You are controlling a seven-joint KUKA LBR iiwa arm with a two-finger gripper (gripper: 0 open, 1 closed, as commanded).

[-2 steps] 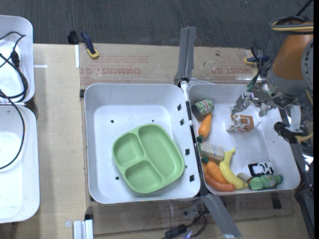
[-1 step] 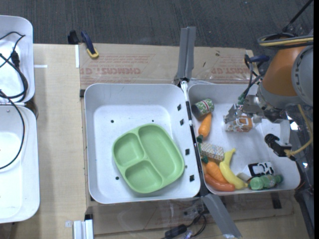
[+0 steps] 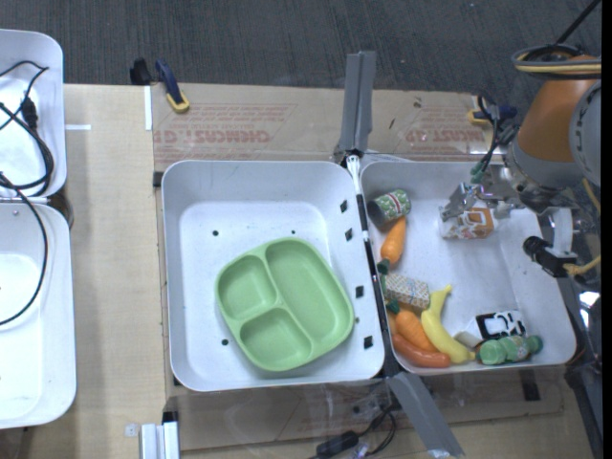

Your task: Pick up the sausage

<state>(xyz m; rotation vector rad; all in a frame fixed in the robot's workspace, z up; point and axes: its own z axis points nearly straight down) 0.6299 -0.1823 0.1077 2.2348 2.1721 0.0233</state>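
Over the right bin (image 3: 550,295), the claw (image 3: 466,202) hangs, grip state unclear.

Wooden bench (image 3: 110,208); 2 white bins (image 3: 182,256) (image 3: 545,299) side by side

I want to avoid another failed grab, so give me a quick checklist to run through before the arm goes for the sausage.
1. Target located: long orange-red sausage at the right bin's front edge: ok.
2. Top of sausage unobstructed: yellow banana and orange carrot crowd against it: not ok.
3. Gripper above target: it sits at the bin's back, by the small orange-and-white carton: not ok.
4. Gripper free of objects: cannot tell.
5. Green three-compartment plate out of the way in the left bin: ok.
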